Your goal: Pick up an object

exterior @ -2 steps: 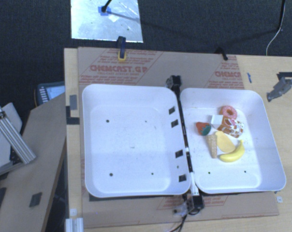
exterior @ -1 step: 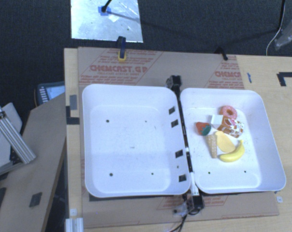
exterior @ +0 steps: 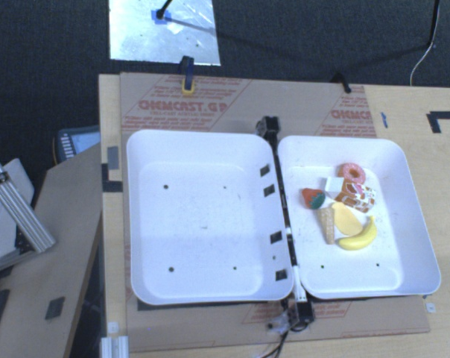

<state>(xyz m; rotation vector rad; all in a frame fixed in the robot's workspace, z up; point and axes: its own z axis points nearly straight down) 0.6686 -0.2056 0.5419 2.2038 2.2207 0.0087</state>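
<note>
Looking down at the bench, I can't tell what state the gripper is in. Two white bins sit side by side, left bin [exterior: 147, 200] and right bin [exterior: 411, 200]. All the toy food is bunched together in the right bin's middle: one pink donut [exterior: 352, 173], one banana [exterior: 358, 237], one cone [exterior: 327, 224], one red-and-green piece [exterior: 312, 198], one yellow wedge [exterior: 346, 218], one white block [exterior: 334, 185] and one red-and-white item [exterior: 357, 197]. Most of them are touching a neighbour.

Toy food [exterior: 344, 207] in right bin [exterior: 415, 222]
</note>
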